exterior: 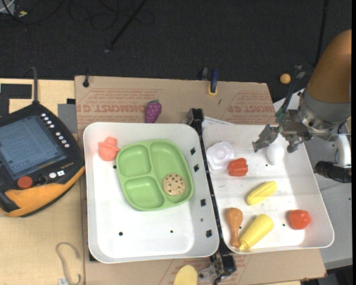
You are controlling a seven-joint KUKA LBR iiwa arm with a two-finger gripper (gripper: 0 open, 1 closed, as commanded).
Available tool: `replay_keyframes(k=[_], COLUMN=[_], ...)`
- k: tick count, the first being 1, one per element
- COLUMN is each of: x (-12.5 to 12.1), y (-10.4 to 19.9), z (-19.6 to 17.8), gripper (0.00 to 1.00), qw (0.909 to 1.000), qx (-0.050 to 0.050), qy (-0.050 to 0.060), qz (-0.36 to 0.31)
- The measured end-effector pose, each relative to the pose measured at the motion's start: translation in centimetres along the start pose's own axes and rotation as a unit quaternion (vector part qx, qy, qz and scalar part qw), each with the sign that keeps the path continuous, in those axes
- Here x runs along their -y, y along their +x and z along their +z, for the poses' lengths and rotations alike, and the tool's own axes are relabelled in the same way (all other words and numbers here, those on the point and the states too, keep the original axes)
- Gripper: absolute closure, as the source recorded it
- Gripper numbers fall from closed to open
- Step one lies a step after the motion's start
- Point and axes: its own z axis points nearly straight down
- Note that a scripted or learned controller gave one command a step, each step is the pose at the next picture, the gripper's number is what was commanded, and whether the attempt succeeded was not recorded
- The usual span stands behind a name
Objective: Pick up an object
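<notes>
My gripper [280, 142] hangs over the far part of the right bin [320, 195], its two dark fingers spread apart: open. A small white egg-shaped object [275, 154] lies just below, between the fingertips, and it is not gripped. Also in this bin are a white flower-like piece [219, 154], a red pepper [238, 167], a yellow corn cob [261, 192], a brown drumstick [234, 218], a yellow squash [255, 231] and a red tomato [299, 219].
The left bin [142, 242] holds a green divided plate [136, 159] with a cookie [174, 184] and a pink toy [108, 149]. Purple grapes [153, 110] lie behind the bins. A yellow item [186, 274] lies in front. A teach pendant [29, 153] sits left.
</notes>
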Motion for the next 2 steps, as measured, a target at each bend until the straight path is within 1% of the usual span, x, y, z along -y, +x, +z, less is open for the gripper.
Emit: replay_keyframes(k=[1, 2], x=[-0.2, 0.3], y=[0.0, -0.6], z=[-0.8, 4.1], gripper=[0.0, 0.0], qw=[1.0, 1.0], qx=[0.001, 0.001], qy=[-0.006, -0.004], qz=[-0.001, -0.001])
